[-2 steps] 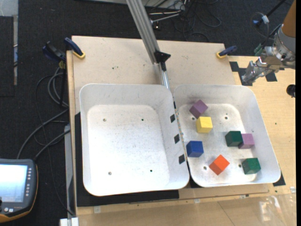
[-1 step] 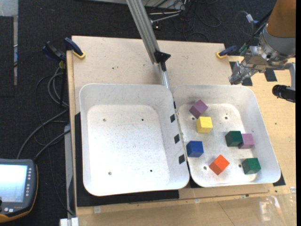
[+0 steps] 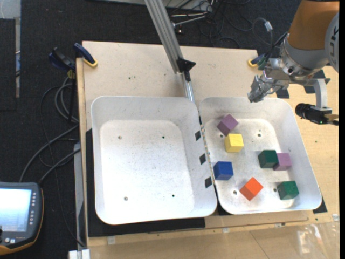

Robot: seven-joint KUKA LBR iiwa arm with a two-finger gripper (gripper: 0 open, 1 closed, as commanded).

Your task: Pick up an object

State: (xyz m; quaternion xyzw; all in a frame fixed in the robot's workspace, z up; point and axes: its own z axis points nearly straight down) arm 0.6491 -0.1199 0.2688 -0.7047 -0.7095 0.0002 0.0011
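Nearest my camera sat the orange cube (image 3: 251,188) and a green cube (image 3: 288,189) in the right bin (image 3: 302,139). From my feed I couldn't judge the gripper (image 3: 257,92), which hovered above the bin's far rim holding nothing. I'd have descended squarely over the isolated yellow cube (image 3: 234,142).

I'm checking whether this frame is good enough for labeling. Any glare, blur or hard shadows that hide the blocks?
Camera view: lighting is even and soft; the right bin shows no blown-out glare; blocks such as the yellow block are sharp with faint shadows; the gripper looks slightly soft, fine detail unclear.
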